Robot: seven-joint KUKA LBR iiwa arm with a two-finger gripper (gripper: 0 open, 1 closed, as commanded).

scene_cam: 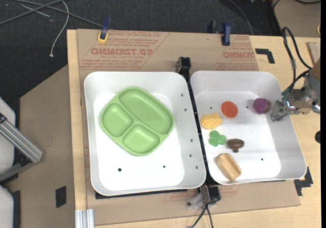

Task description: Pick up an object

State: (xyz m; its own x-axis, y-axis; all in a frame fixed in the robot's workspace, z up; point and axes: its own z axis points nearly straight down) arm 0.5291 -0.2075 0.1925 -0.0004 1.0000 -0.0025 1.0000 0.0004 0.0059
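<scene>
In the right bin (285, 163), a tan bread-like roll (228, 166) is lying nearest the front edge, with a brown mushroom-shaped piece (235, 144) and a green leafy piece (217, 139) sitting just beyond it, then a yellow piece (211, 121) and an orange round piece (229, 109) farther back. A purple round piece (261, 105) is resting toward the far right of that bin, just beside the gripper (280, 110), which is hovering at the bin's right wall with nothing visibly between its tips, though whether it is parted or closed is too small to make out. In the left bin (102, 171), a green divided plate (136, 120) is lying tilted across the middle, its three compartments holding nothing.
</scene>
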